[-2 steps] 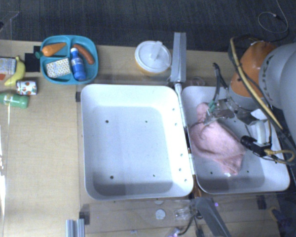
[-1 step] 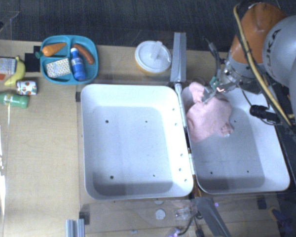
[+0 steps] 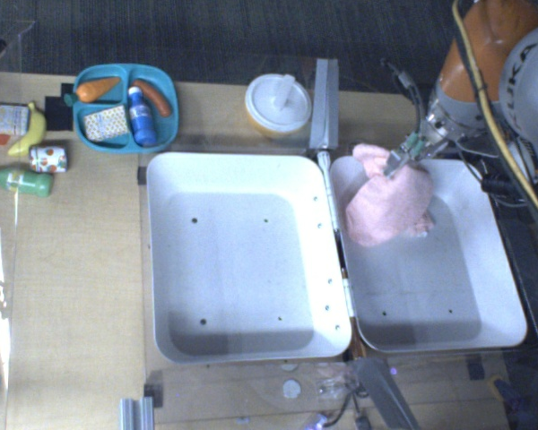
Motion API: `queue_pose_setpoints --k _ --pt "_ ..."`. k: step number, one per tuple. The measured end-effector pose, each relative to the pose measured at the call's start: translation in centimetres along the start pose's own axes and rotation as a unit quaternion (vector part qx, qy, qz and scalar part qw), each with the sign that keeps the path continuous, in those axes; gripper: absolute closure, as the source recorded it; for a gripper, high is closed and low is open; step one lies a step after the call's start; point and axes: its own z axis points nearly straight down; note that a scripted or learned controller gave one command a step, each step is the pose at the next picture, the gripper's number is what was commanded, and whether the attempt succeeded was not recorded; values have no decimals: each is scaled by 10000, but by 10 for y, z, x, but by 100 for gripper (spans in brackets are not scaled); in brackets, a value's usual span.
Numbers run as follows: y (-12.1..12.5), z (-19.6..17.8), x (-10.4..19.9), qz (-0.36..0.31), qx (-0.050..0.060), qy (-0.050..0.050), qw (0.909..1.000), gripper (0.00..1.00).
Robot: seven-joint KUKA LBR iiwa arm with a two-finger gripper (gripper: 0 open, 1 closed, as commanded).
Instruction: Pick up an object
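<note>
object: pink cloth [image 3: 390, 206], bunched at far left of right bin [image 3: 484, 330] | gripper [image 3: 400, 162]: at cloth's far edge, finger state cannot tell | handling: likely light, soft, limp; pinch a raised fold near its top

Readable text: just partial "KU" lettering, start of KUKA (rest cut off by frame edge), on the grey arm housing [image 3: 531, 61] at 2 o'clock. Small carton [image 3: 4, 119] and can [image 3: 47, 159] at 9 o'clock carry printed labels, too blurred to read. No legible numbers or signs elsewhere
</note>
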Motion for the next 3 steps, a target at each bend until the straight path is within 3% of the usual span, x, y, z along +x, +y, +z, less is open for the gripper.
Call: queue_pose_setpoints --k 1,2,3 --pt "23 9 34 20 3 10 10000 100" --pt "7 10 11 -110 4 5 9999 100" --pt "11 10 16 -707 9 11 9975 100"
